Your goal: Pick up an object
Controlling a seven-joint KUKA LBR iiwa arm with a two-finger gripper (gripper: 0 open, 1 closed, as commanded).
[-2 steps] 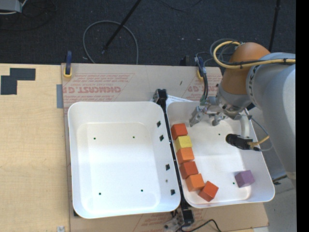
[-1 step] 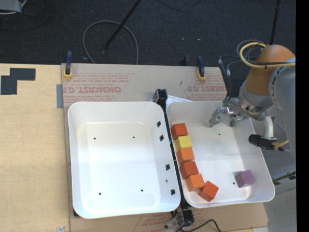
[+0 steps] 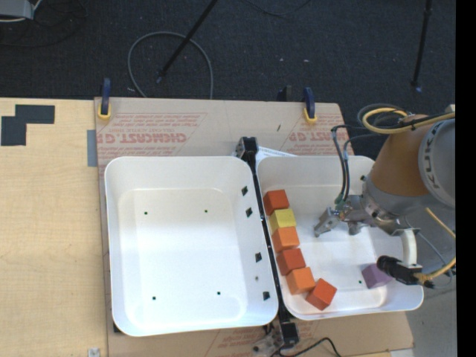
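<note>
**Inspector:** Where is the arm?

**Onlooker:** It reaches in from the right over the right bin [image 3: 338, 175]. The gripper [image 3: 338, 224] hangs low above the bin floor, right of the blocks. I cannot tell how its tool is set from here, and nothing shows between its tips.

**Inspector:** And the things to pick?

**Onlooker:** All in the right bin. A column runs along its left wall: an orange block [image 3: 277, 200] at the top, a yellow block [image 3: 282, 219] touching below it, then three more orange ones, with a sixth block [image 3: 322, 294] tilted at the column's lower end. A purple block [image 3: 375, 276] lies apart near the bin's lower right corner.

**Inspector:** The left bin [image 3: 119, 199]?

**Onlooker:** White floor, small dark dots.
</note>
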